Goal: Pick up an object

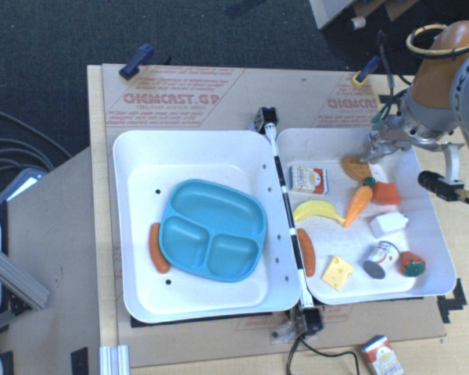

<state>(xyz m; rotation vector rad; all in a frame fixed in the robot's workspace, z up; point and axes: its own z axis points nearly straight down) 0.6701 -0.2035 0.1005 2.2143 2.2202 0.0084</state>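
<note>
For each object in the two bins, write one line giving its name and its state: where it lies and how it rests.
Blue three-compartment plastic plate: flat in left bin.
Orange-red sausage: lying against the plate's left edge.
Second sausage: lying by the divider, right bin.
Yellow banana: lying flat.
Orange carrot: lying at a slant.
Yellow cheese wedge: lying flat.
Small white carton: on its side.
Gripper: low over right bin's far corner.

The arm is cut off by the right edge. The tool is blurred, and the brown item beneath it, possibly bread, is partly covered.
</note>
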